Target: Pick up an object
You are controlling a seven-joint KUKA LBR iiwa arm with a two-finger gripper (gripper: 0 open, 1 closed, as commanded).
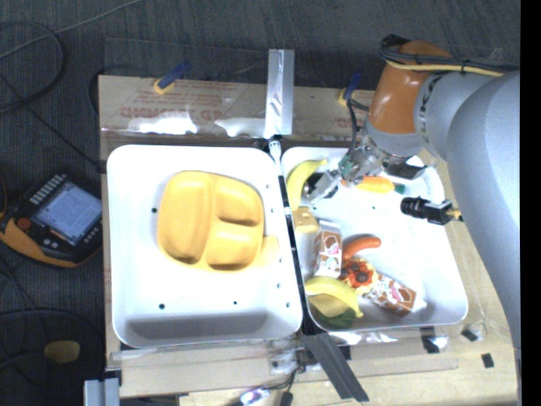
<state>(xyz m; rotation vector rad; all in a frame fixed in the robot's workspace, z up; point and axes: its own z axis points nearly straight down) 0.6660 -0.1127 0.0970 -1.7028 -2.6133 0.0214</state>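
Grey arm (pixel 482 150) lowers its pincer (pixel 331 180), opening unclear, beside the banana (pixel 300 174)

A brown cardboard-covered tabletop (pixel 127 100) carries a shallow white plastic bin (pixel 127 311) on the left. A yellow sectioned plastic tray (pixel 211 218) lies upside down inside it. A blue clip (pixel 172 77) sits on the tabletop's far edge. An orange handheld control pendant with a grey screen (pixel 52 218) rests on the dark carpeted floor (pixel 51 24), trailing black cables (pixel 34 45).
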